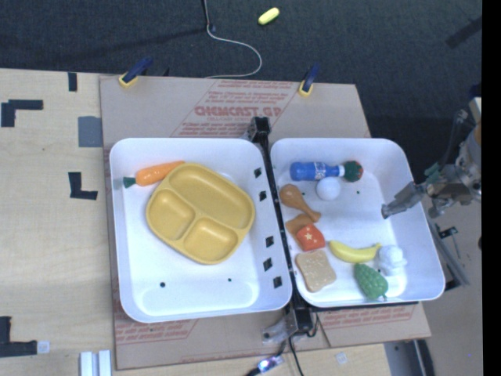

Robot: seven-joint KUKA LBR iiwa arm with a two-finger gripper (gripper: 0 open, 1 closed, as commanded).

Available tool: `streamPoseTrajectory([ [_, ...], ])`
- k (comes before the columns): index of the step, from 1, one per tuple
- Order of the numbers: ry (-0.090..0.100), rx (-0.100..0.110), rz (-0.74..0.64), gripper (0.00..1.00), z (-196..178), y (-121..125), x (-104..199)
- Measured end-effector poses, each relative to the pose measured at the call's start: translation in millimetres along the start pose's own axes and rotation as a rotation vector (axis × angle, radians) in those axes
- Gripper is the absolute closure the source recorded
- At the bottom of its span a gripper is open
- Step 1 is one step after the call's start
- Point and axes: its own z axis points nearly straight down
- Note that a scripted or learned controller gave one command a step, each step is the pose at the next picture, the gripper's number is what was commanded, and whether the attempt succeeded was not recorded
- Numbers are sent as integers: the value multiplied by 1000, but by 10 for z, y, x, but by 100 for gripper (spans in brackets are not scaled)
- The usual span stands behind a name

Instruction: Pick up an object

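White right bin [415,280], nearest edge: held a slice of toast [315,270], a green piece [371,281] and a small white item [391,258].
Middle of that bin: a banana [354,251], a red-orange piece [310,236] and a drumstick [297,200].
Far side: a blue bottle [315,171] lay beside a white ball [329,188].
Left bin [133,288]: a yellow divided tray [200,211], with a carrot [155,174] at its far corner.
Gripper [395,205]: sat over the right bin's right rim, nothing visibly in it; how far it was open could not be told.

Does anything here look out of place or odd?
Yes: a small yellow object lies on the dark floor beyond the bench, far from both bins. The other toy food sits in the bins.
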Motion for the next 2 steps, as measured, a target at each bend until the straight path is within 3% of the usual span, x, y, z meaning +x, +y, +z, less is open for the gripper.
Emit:
streamPoseTrajectory([
  [1,-3,-10,-3,0,-54,21,2],
  [2,-2,-6,-4,0,400,74,39],
])
